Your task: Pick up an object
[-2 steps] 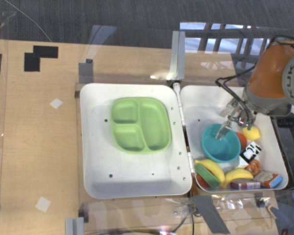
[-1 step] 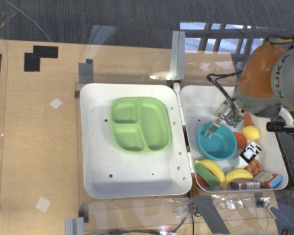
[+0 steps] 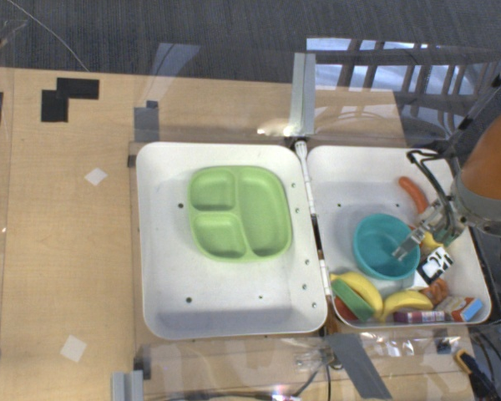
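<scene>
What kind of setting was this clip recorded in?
Likely a robotics lab test bench: two white bins side by side on a wooden bench, toy food such as a banana, and a robot gripper over a teal bowl.

White shallow plastic bins: two, a left bin (image 3: 163, 307) and a right bin (image 3: 351, 174), at the centre of the frame.
Light green three-compartment plastic plate (image 3: 238, 212): one.
Teal round plastic bowl (image 3: 386, 245): one.
Yellow toy bananas: two, one at (image 3: 361, 288) and one at (image 3: 407, 300), lower right.
Orange-red toy sausage (image 3: 412, 193): one.
Black shapes on the bench: two, upper left (image 3: 65, 97).
</scene>
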`<state>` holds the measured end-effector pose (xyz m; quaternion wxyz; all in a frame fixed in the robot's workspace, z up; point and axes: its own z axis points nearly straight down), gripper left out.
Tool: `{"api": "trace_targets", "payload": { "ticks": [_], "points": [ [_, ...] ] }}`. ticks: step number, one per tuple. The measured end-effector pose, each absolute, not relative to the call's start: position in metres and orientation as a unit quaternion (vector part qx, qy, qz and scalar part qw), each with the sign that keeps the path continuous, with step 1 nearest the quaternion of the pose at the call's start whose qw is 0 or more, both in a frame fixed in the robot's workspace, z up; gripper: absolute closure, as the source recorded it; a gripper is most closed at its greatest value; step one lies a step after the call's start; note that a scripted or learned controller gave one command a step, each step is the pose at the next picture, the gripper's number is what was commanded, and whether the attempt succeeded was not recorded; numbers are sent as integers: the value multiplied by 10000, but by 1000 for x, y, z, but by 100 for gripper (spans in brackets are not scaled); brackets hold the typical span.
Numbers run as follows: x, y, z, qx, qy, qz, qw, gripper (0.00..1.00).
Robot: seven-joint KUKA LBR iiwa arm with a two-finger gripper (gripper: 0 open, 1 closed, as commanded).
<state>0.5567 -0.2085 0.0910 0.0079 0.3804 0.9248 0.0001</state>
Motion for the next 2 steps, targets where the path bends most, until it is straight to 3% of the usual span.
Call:
{"api": "trace_targets", "payload": {
  "ticks": [1,2],
  "points": [
    [580,-206,91,3650,9310,5,75,0],
    [660,-169,89,3172,9483,-14,21,0]
  ]
}}
